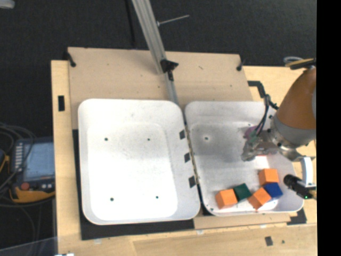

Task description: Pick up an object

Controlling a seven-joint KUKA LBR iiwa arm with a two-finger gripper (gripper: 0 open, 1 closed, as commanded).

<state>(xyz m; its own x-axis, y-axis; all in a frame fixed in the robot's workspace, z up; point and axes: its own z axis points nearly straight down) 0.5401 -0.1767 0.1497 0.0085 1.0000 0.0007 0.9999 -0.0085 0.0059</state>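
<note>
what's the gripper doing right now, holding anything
Gripper: cannot be told; it hangs low over the right bin, above the cluster of blocks, with nothing visibly held.

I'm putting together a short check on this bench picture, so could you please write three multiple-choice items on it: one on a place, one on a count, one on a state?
1. Where do the blocks lie?
A. left bin
B. right bin, near corner
C. on the bench outside the bins

2. How many orange blocks are there?
A. one
B. three
C. five

3. Where is the gripper?
A. over the right bin
B. over the left bin
C. off the bench

Key: 1 B, the blocks sit in the right bin at its near edge. 2 B, orange blocks at and, beside a green block and a blue block. 3 A, the gripper hangs over the right bin.
</note>
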